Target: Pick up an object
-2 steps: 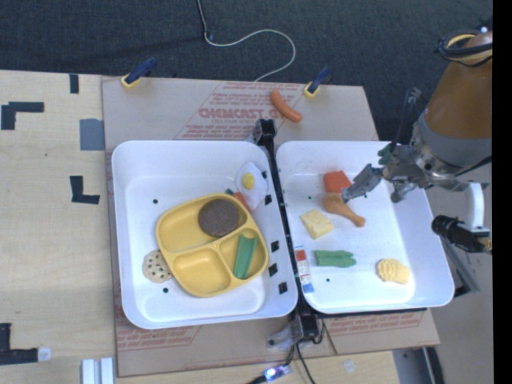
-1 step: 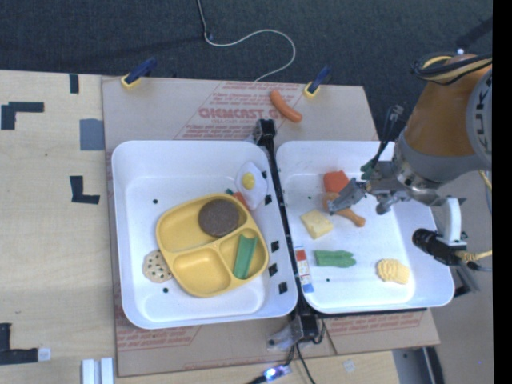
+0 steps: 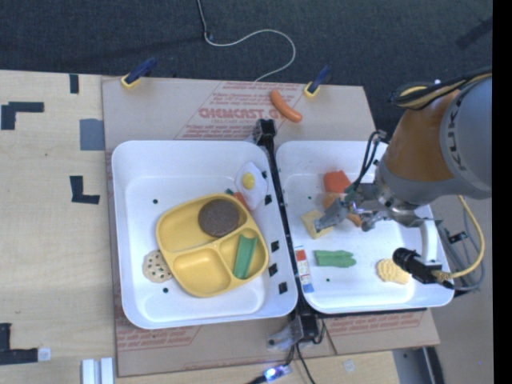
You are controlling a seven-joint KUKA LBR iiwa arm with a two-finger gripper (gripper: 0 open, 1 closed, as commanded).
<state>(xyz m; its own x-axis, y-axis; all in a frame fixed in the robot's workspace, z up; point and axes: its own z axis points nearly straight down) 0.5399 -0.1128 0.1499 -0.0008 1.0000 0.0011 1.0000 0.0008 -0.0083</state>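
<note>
Hovering low over the yellow wedge (image 3: 313,223) in the right bin (image 3: 364,298), we should centre the fingers (image 3: 334,214) — open or closed, we cannot tell — before clamping and lifting straight.

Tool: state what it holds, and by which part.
Cannot be told. The tool sits low over a yellow block in the right bin, but no grip shows.
</note>
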